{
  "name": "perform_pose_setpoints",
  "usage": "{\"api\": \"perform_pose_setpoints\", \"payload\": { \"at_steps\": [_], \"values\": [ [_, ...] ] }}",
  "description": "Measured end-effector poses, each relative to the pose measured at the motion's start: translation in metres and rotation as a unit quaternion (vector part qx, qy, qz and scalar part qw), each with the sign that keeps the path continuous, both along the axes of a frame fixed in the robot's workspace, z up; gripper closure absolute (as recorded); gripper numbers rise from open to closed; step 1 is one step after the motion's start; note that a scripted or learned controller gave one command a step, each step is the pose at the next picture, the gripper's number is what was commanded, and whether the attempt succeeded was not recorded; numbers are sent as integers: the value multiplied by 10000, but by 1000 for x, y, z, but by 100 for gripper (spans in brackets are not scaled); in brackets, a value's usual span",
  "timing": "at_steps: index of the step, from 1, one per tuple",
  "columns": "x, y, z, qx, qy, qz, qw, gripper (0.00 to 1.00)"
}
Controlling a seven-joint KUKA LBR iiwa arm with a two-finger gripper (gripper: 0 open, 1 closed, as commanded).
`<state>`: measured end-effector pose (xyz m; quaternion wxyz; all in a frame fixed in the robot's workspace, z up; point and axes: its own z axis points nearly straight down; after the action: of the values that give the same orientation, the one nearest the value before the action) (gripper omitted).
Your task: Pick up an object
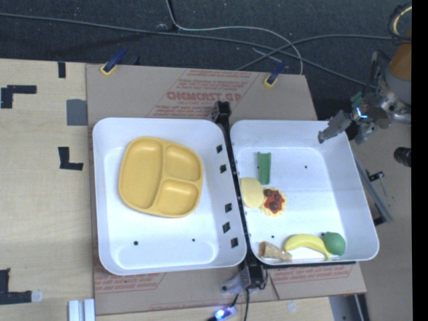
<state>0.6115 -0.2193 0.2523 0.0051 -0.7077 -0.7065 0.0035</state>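
The right bin (348,199) holds several small play-food items. A green stick (263,167) lies upright near the bin's left wall. Just below it lie a pale yellow round piece (251,192) and a yellow piece topped with red (273,201), touching each other. Along the front wall lie a tan wedge (271,250), a banana (306,245) and a green ball (334,243). My gripper (341,132) hangs over the bin's far right corner, well away from all the items. It is open with nothing between its fingers.
A yellow divided plate (160,176) rests in the left bin (110,199). A ridge with black clips (227,179) separates the two bins. Cables (221,32) run across the dark floor behind the bench.
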Motion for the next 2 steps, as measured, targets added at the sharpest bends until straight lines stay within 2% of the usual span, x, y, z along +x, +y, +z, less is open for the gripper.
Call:
{"api": "perform_pose_setpoints", "payload": {
  "at_steps": [1, 2],
  "values": [
    [2, 0, 6, -14, -54, 14, 10000, 0],
    [6, -1, -39, -14, -35, 14, 10000, 0]
  ]
}}
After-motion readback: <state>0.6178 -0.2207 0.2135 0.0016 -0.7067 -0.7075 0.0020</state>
